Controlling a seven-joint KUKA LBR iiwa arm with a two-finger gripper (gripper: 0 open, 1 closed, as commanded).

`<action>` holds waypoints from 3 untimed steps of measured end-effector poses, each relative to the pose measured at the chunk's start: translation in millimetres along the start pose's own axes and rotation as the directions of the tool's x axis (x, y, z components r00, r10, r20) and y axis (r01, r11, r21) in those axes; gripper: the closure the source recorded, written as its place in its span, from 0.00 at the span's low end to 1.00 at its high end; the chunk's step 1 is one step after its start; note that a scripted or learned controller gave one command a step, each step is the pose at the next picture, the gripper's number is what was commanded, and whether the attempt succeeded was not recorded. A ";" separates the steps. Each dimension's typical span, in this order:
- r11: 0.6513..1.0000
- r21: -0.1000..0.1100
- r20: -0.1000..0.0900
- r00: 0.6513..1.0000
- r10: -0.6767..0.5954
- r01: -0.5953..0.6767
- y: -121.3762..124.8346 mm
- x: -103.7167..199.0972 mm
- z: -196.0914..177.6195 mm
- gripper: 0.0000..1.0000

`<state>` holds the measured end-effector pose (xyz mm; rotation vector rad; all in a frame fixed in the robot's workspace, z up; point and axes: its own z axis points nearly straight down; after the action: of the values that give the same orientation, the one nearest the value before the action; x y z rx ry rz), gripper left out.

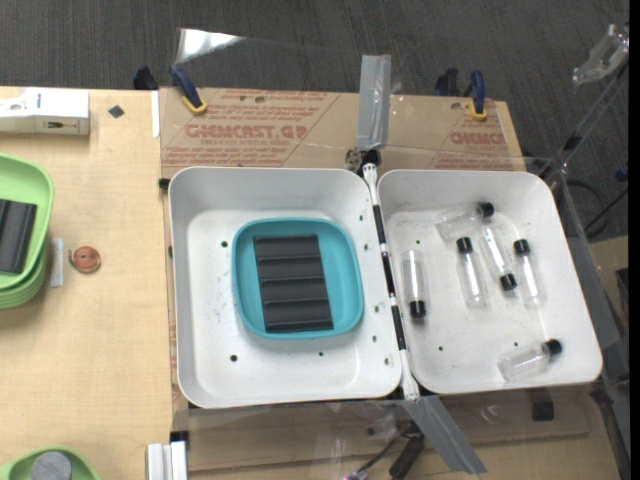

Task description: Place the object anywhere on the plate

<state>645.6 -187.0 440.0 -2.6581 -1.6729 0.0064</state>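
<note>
A teal square plate (345,278) sits in the middle of the left white bin (200,208), with a black ridged block (292,280) lying on it. In the right white bin (560,228) lie several clear plastic vials with black caps: one (414,284) near the bin's left wall, a cluster (490,258) in the middle, one (466,216) toward the back and one (528,359) at the front right.
A brown cardboard sheet (270,128) with clamps lies behind the bins. On the wooden bench at the left stand a green tray (30,193), a small red disc (85,259) and a white box (45,113). Cables and a clear bracket (600,58) are at the right.
</note>
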 end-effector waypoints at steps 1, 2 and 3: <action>1.000 0.000 0.000 1.000 0.000 0.000 0.0 0.0 0.0 0.00; 1.000 0.000 0.000 1.000 0.000 0.000 0.0 0.0 0.0 0.00; 1.000 0.000 0.000 1.000 0.000 0.000 0.0 0.0 0.0 0.00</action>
<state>645.6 -187.0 440.0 -2.6581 -1.6728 0.0064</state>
